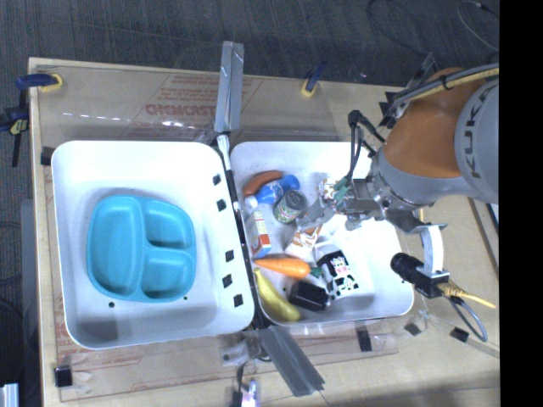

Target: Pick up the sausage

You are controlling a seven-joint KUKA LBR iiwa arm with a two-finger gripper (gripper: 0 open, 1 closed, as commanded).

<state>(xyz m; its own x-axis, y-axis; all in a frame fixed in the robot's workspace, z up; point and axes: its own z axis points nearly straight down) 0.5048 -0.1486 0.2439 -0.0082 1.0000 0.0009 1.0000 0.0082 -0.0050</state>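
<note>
The sausage lies at the ten o'clock corner of the right bin, touching a blue bottle. The gripper hovers at its three o'clock, near a tin can; whether it is open or closed I cannot tell.

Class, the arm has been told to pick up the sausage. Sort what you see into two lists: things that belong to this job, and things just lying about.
Belongs to the job:
- sausage, at the right bin's far left corner
- tool, over the right bin

Just lying about:
- carrot
- banana
- blue divided tray, in the left bin
- tin can
</note>
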